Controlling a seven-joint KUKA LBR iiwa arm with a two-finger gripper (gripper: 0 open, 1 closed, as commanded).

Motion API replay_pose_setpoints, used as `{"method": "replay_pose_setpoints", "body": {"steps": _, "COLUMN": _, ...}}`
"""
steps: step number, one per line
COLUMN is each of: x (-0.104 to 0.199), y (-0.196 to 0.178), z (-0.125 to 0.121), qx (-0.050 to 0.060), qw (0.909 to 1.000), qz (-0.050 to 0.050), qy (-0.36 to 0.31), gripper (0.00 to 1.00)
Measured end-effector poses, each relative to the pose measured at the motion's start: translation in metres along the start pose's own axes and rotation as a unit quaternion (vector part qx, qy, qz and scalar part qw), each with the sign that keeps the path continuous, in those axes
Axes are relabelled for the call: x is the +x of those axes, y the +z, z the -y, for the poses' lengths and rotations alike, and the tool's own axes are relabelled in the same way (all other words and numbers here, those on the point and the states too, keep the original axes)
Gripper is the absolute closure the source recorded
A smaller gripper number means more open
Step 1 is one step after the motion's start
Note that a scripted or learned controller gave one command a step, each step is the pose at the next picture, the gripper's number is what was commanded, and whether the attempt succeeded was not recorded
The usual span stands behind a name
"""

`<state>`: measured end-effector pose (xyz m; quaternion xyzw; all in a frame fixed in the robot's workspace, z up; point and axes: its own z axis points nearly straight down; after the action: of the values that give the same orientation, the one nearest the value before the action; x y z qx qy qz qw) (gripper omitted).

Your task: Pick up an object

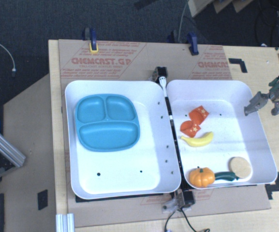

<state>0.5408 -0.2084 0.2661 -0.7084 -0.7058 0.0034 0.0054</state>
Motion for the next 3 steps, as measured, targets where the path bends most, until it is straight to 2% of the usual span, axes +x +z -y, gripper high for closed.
{"method": "replay_pose_setpoints", "body": {"steps": 1, "x": 0.001, "y": -0.007, "z": -0.002, "qx": -0.006, "qw": 1.0000, "qz": 0.002, "qy": -0.002, "gripper": 0.00}}
{"method": "replay_pose_setpoints", "body": {"steps": 2, "x": -0.001, "y": 0.038, "z": -0.009, "qx": -0.004, "qw": 1.0000, "qz": 0.001, "qy": -0.002, "gripper": 0.00}}
{"method": "replay_pose_setpoints", "body": {"steps": 3, "x": 0.009, "y": 0.093, "z": -0.003, "qx": -0.003, "qw": 1.0000, "qz": 0.000, "qy": -0.002, "gripper": 0.00}}
